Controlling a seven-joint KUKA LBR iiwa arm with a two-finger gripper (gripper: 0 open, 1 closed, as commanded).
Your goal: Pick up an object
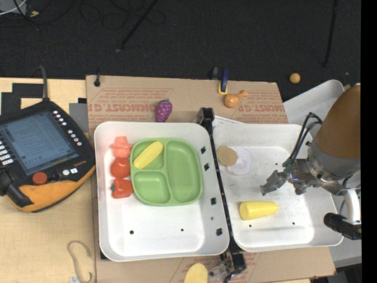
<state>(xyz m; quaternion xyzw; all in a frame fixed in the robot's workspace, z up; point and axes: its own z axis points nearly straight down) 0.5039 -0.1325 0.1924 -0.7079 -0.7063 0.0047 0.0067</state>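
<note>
Camera view: the gripper (274, 184) hangs over the right bin (306, 236), reaching in from three o'clock; its dark fingers point toward nine o'clock, and whether they are spread or pressed together I cannot tell, for they blur into one dark shape. Nothing shows between them. A yellow block (257, 210), rounded at one end, lies on the bin floor at about seven o'clock from the gripper, near it but apart. At ten o'clock from the gripper, near the bin's upper left corner, a tan disc (226, 155) rests touching a clear round lid (240, 163).

In the left bin (153, 240) a green divided plate (177, 181) sits in the upper half, with a yellow corn cob (146, 154) in its upper left compartment. Just off the plate at nine o'clock lie three red and pink toys (120, 168) in a column. Beyond the bins, at twelve o'clock, a purple grape bunch (163, 109) and an orange pear-shaped toy (234, 98) rest on the cardboard (129, 99).
</note>
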